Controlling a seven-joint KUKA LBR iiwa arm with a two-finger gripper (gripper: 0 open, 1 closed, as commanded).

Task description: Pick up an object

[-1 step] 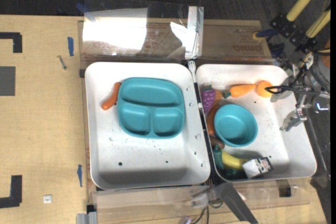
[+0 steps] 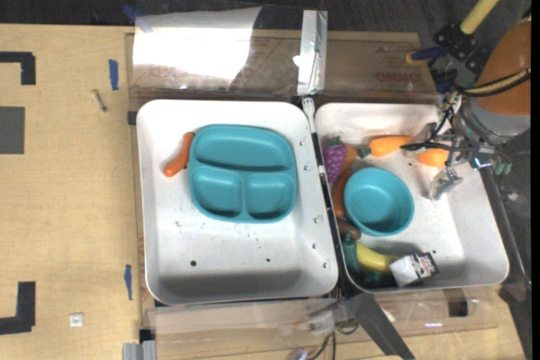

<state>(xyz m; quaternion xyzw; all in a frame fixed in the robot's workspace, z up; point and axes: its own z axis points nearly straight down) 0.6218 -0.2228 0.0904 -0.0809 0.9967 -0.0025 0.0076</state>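
Claw [image 2: 440, 173] is seen over right bin [image 2: 472, 253] by orange carrot [image 2: 390, 146]; finger state can't be told. Carrot prob. light, smooth plastic; best gripped mid-body.

Arm [image 2: 506, 72]: cut off by right edge | gripper [image 2: 443, 173]: small, blurred, finger state indeterminate | purple item [image 2: 336, 156]: partly hidden behind teal bowl [image 2: 379, 200], identity unclear | yellow item [image 2: 371, 257]: partly hidden under bowl rim | small white item [image 2: 413, 267]: label too small to read
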